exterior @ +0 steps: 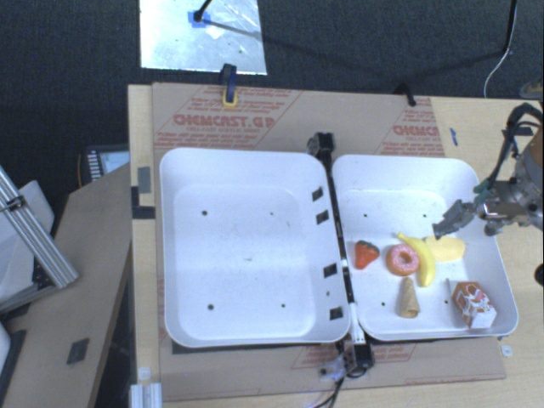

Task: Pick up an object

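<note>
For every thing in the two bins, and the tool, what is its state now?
tool: above the right bin, holding nothing
banana: lying flat, touching the donut
donut: lying flat
strawberry: lying near the divider
cone: lying on its side
small box: in the bin corner

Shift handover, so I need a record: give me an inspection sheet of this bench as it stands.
Surface: two white bins on a brown board.
Job's things: strawberry, donut, banana, cone, small box, all in the right bin.
Clutter: nothing seen.
Grippers: gripper above the right bin near the banana, holding nothing.
Cables: black cable behind the bench.
Surroundings: metal sheet on dark floor.
</note>
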Available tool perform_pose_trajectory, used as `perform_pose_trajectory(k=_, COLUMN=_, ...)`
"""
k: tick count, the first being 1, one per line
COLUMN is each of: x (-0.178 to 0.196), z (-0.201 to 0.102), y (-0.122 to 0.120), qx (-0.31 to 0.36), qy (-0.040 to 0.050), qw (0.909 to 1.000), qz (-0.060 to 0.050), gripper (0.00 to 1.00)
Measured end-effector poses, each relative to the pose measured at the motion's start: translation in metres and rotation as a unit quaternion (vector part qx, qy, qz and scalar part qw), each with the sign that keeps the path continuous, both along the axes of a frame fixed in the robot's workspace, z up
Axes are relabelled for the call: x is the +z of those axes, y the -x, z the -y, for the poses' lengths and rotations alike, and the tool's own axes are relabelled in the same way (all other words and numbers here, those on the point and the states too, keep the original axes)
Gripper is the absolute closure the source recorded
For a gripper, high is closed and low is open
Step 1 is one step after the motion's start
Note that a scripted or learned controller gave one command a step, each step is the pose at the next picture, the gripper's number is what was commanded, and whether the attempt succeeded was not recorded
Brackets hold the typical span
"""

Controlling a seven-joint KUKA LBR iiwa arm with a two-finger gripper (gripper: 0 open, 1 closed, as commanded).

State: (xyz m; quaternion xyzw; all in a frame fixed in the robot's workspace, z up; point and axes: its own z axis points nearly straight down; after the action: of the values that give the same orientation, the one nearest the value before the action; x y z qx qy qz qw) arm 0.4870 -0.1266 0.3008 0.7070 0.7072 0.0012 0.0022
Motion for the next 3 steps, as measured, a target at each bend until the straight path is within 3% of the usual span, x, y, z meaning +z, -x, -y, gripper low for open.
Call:
perform_pose_trajectory(k=1, x=-0.033, z=0.013, y=-0.032, qx=0.0, qy=0.0002, qw=1.0, qz=-0.001, gripper=0.0)
perform_pose_trajectory(k=2, x=0.05, z=-0.018, y=-0.011, qx=0.004, qy=-0.0002, qw=1.0, qz=0.003, gripper=0.0)
perform_pose_trajectory(k=3, x=0.086, z=-0.066, y=-0.001, qx=0.005, qy=-0.0011, qw=1.0, qz=0.001, gripper=0.0)
